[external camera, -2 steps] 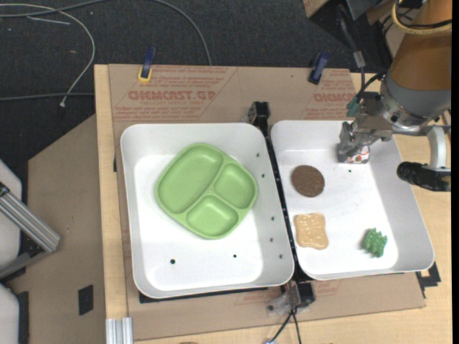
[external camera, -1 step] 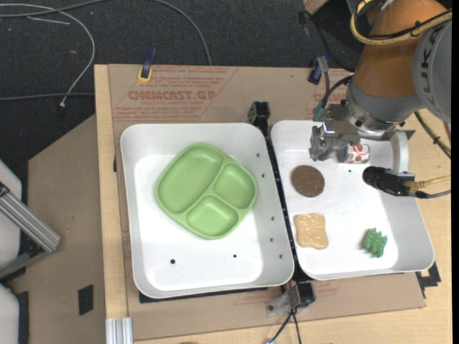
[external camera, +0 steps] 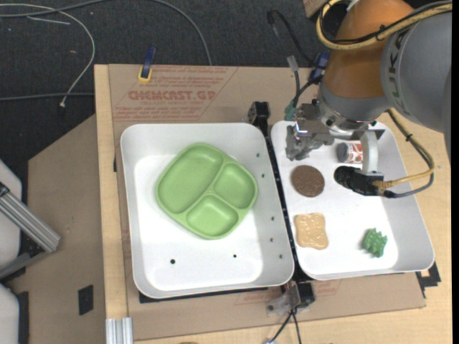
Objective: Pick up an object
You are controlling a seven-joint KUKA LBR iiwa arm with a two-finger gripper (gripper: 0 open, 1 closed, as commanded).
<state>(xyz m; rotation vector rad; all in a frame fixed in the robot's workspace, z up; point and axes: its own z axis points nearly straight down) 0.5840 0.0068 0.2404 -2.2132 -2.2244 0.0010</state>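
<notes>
bench carries two shallow white bins side by side on a cardboard sheet (external camera: 179, 95) with red print. left bin (external camera: 143, 199): holds one green divided plate (external camera: 206, 190) with three compartments, lying flat near the middle, set at an angle to the bin walls, nothing in its compartments. right bin (external camera: 344, 249): holds four loose items. a brown round disc (external camera: 308, 180) lies flat near the bin's left wall, in the far half. a tan slice of toast (external camera: 311, 231) lies flat nearer the camera on the same side, apart from the disc. a small green leafy piece (external camera: 374, 241) sits toward the near right corner, well apart from the toast. a small red and white item (external camera: 352, 151) lies at the far side, partly hidden by the robot; its kind cannot be told. arm (external camera: 416, 63): grey, with orange band (external camera: 366, 41), reaches in from the right and bends down over the far part of the right bin. gripper (external camera: 300, 147): stands over the far left corner of the right bin, just beyond the brown round disc and left of the red and white item. whether the gripper is spread or pressed together cannot be told at this angle, and nothing is seen held in it. all four items rest on the bin floor. a blue clip (external camera: 148, 61) sits at the far edge of the cardboard, and pale cables (external camera: 72, 20) lie on the dark floor beyond.
</notes>
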